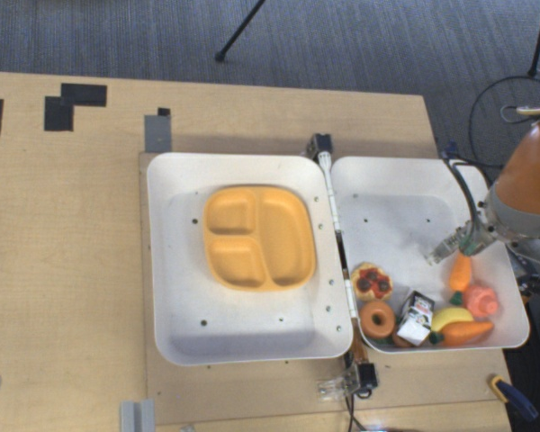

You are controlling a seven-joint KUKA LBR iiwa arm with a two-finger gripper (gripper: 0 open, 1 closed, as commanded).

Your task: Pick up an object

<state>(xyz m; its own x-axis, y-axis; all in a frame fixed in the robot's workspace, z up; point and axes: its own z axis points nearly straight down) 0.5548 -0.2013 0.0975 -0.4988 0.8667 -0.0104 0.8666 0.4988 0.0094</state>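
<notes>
On the pale wooden worktop (pixel 63 268), the pincer (pixel 452 245), its opening impossible to judge, is poised just above-left of a small orange plastic carrot (pixel 461 273) lying near-upright.

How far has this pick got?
Nothing looks picked yet: the donut, banana, both carrots and the other toys lie in the right bin. In hand: the claw is low in that bin, just above the upper carrot, nothing visibly between its fingers. Left: grasping and lifting. The yellow tray sits in the left bin.
</notes>
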